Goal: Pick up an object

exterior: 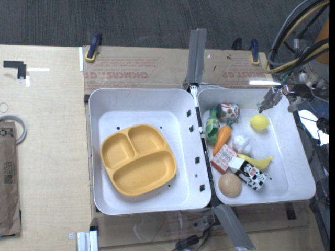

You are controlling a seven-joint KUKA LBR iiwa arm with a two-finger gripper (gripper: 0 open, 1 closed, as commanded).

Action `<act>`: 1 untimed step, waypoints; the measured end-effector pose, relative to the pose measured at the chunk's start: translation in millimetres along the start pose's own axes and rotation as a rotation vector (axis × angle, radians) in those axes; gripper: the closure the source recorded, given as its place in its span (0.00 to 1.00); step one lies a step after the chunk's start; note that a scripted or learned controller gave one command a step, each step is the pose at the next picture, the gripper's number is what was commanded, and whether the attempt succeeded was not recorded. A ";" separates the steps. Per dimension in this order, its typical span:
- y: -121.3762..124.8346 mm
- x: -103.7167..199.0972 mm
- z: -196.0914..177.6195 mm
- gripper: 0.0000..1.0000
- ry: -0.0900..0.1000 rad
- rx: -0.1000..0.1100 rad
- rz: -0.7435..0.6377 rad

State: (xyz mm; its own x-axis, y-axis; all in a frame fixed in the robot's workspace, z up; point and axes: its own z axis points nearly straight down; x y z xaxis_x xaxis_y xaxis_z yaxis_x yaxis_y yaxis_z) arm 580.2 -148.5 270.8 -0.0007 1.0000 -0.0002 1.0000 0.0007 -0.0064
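Since the lemon [259, 122] looks light, smooth and round – slippery – the jaws, apparently open and empty, should grip its middle.

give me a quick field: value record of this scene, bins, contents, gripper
left bin: shallow white bin holding a yellow plastic divided plate
right bin: shallow white bin holding small toy foods
right bin contents: yellow lemon, orange carrot, yellow banana, round tan bun, black-and-white cow-print carton, red-and-white box, small printed can
gripper: two-finger gripper over the right bin's far right corner, just above the lemon, holding nothing
task state: no object picked up yet
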 end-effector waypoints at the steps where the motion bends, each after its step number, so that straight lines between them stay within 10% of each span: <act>1: 71.3 21.8 81.3 0.00 -0.001 -0.001 0.163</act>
State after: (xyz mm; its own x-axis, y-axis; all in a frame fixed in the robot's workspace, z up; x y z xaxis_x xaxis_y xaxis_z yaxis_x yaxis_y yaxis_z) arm 651.0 -126.6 189.0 0.1614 0.9869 -0.0023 0.9869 -0.1614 -0.0049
